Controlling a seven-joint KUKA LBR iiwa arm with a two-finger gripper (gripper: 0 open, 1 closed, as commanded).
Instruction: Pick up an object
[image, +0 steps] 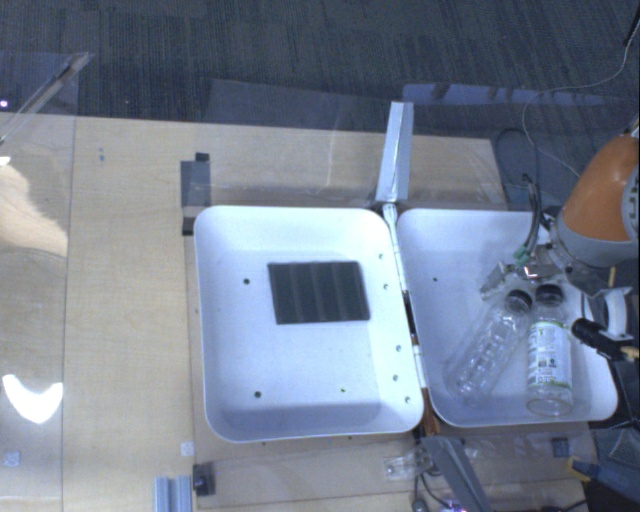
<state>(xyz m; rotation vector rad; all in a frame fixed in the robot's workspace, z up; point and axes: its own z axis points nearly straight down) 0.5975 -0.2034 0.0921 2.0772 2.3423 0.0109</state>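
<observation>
Two clear plastic bottles with dark caps lie in the right bin (440, 250). One bottle (487, 345) lies slanted, and the other bottle (548, 360), with a white label, lies along the bin's right side. A dark grey ribbed rectangular pad (318, 292) lies flat in the left bin (230, 350). My gripper (522, 264) hangs over the back of the right bin, just above the two bottle caps. The grey arm with its orange band (603, 200) reaches in from the right and hides part of the bin's right wall.
A metal divider post (394, 155) stands behind the seam between the bins. A black part (600, 338) sticks out by the labelled bottle at the right rim. Clear panels edge the wooden bench on the left.
</observation>
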